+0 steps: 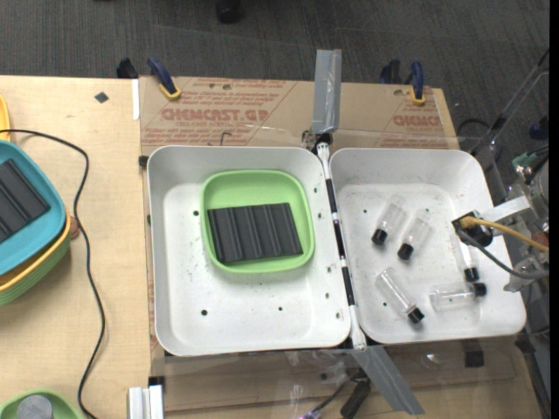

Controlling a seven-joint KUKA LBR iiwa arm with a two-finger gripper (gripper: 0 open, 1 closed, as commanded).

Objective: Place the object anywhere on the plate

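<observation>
A green square plate (255, 184) sits in the left white bin (175, 269), toward its back. A dark grey ridged slab (253, 232) lies flat on the plate and covers most of its floor. In the right white bin (367, 182) lie several clear vials with black caps: two near the middle (388, 220) (415, 236), one toward the front (397, 294), and two at the right side (454, 296) (470, 264).
A yellow cable with a black tip (479, 224) pokes over the right bin's right rim from hardware at the view's edge. Cardboard (218, 112) clamped with blue clips lies behind the bins. Teal and green dishes (26, 225) and a black cord (87, 260) sit on the wooden bench at left.
</observation>
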